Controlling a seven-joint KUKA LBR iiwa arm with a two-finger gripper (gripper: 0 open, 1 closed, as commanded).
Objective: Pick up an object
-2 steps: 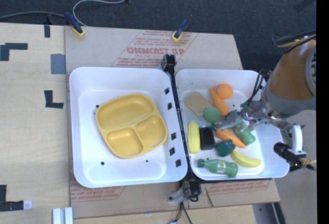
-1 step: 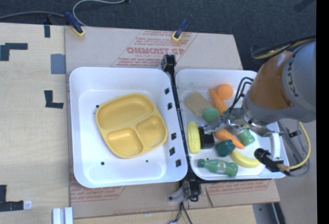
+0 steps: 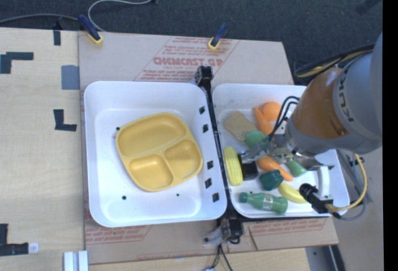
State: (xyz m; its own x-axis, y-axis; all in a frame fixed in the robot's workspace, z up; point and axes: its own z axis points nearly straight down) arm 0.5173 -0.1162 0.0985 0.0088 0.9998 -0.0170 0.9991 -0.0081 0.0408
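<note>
Over the right bin (image 3: 341,192), the gripper (image 3: 266,155) hung low among the toy food, just above an orange carrot-like piece (image 3: 272,165) lying roughly left to right beneath it. How the gripper was set could not be told, and nothing showed as held. A corn cob (image 3: 232,166) lay just to its left, its long axis running near to far, with a green bottle (image 3: 266,202) nearer the camera. The yellow tray (image 3: 160,150) sat in the left bin (image 3: 99,158).
</note>
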